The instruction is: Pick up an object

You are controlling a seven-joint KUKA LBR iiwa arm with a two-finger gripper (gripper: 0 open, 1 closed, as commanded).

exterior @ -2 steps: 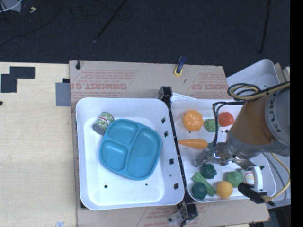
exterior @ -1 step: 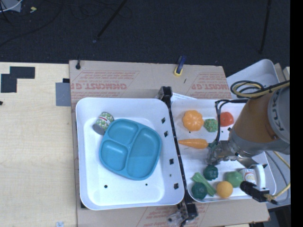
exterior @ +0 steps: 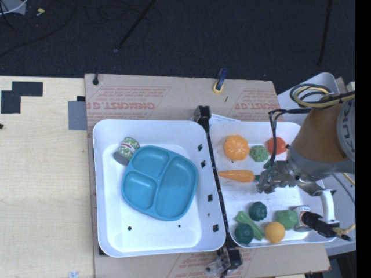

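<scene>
The right bin (exterior: 229,204) holds toy foods: an orange pumpkin (exterior: 236,147), a small green broccoli piece (exterior: 258,153), a red tomato (exterior: 276,145) partly behind the arm, an orange carrot (exterior: 237,176), a dark green broccoli (exterior: 258,211), a green pepper (exterior: 286,218), a yellow-orange fruit (exterior: 275,231) and a dark green vegetable with a stalk (exterior: 244,230). My gripper (exterior: 267,182) hangs low over the middle of this bin, just right of the carrot's tip. Its dark fingers blur together against the bin floor.
The left bin (exterior: 110,213) holds a blue divided plate (exterior: 160,182) and a small green and white object (exterior: 126,149) at its upper left corner. A black divider (exterior: 211,172) separates the bins. A yellow and blue clamp (exterior: 219,81) sits on the cardboard's far edge.
</scene>
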